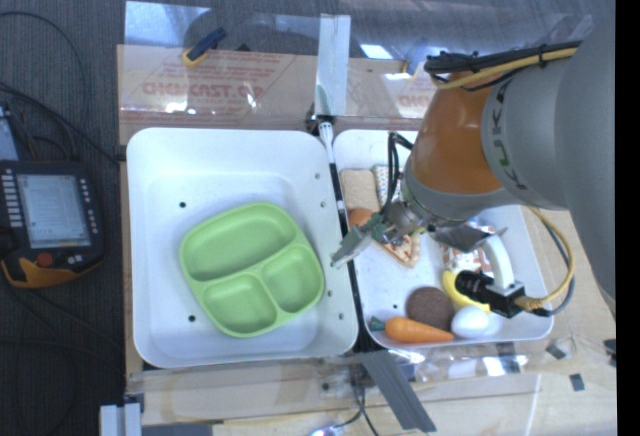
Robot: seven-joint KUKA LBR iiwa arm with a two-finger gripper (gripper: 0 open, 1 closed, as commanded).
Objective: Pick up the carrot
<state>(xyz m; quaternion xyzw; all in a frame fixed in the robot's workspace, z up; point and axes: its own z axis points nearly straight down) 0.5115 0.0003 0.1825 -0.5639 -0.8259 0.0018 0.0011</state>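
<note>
The carrot [415, 330] is orange and lies flat at the front edge of the right bin [535, 254], pointing right. My gripper [362, 236] hangs over the left side of that bin, close to the divider between the bins. It is well behind and to the left of the carrot, and nothing of the carrot is in it. The grey arm with its orange band [455, 139] covers the middle and back of the right bin.
Beside the carrot lie a brown round piece [430, 304], a white egg [472, 322] and a yellow banana [463, 284]. A bread slice [358, 186] and a pizza slice [402, 248] lie near the gripper. A green divided plate [252, 269] sits in the left bin [160, 174].
</note>
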